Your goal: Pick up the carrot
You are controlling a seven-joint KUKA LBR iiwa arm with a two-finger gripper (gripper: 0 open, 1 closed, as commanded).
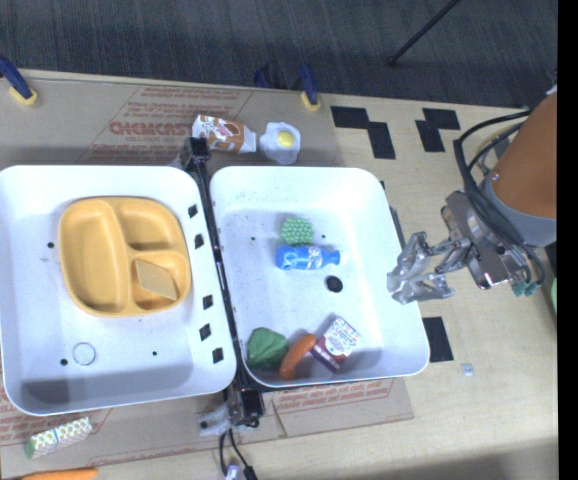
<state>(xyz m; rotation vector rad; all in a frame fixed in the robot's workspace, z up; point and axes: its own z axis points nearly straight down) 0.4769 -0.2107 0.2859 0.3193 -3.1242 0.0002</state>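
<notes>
Carrot point(297, 355) in rt bin's near edge, well apart from end effector point(406, 273).

the arm point(529, 168) shows a broad orange band above a grey wrist, with black cables looping beside it. the gripper point(409, 273) is bare silvery metal, its linkages and joints exposed, with a small green spot at the wrist's edge.

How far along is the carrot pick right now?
Nothing looks done yet. The carrot lies at the near edge of the right bin, between a green leafy item and a red packet. The pincer sits beside that bin's right rim, with nothing between its fingers. Reaching in, grasping and lifting remain.
</notes>
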